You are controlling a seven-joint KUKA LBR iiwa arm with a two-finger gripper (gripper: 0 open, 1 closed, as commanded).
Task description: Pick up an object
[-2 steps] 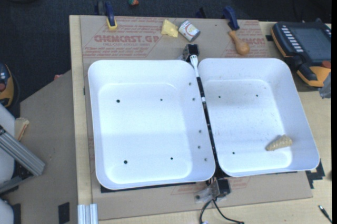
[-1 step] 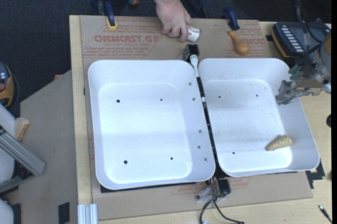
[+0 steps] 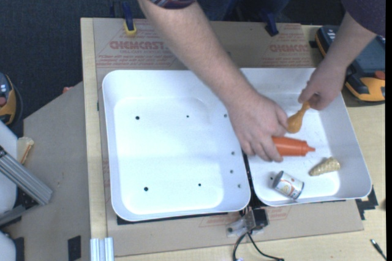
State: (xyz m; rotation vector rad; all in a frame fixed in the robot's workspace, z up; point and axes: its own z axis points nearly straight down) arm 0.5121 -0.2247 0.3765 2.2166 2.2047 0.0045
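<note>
Orange plastic, a bottle (image 3: 298,147) lies in the right bin (image 3: 362,175), its base wrapped by the fingers (image 3: 268,151) of a person's hand (image 3: 260,128). The other hand (image 3: 320,94) pinches a wooden spoon (image 3: 296,121) just above. We judge the pick has not begun: the hands must leave first. A small can (image 3: 286,185) and a beige piece (image 3: 324,166) lie free below the fingers.
</note>
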